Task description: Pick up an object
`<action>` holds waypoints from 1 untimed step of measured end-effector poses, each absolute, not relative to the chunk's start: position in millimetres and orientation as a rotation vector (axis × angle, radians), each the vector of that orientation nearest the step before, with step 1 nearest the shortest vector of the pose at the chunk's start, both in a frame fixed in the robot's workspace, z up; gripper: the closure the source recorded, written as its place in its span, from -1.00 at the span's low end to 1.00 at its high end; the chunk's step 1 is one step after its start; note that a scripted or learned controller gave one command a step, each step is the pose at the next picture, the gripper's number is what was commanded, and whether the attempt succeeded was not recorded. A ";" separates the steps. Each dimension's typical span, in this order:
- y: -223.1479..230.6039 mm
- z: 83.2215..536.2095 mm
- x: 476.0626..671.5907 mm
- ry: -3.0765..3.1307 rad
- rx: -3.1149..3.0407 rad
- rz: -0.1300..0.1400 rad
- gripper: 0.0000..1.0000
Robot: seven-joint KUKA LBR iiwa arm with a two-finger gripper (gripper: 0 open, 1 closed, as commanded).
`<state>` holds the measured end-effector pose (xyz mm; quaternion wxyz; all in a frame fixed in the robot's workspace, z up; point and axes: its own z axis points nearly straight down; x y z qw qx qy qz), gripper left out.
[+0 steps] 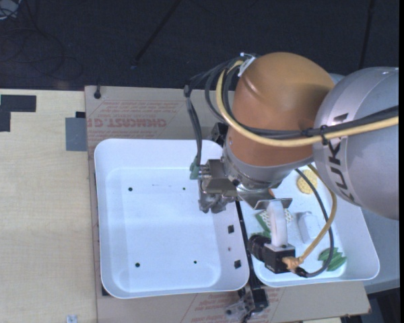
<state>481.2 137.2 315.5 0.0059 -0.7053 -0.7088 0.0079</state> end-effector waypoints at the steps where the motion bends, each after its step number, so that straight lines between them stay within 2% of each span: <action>1: 33.4 259.3 517.2 -2.208 -2.229 0.014 1.00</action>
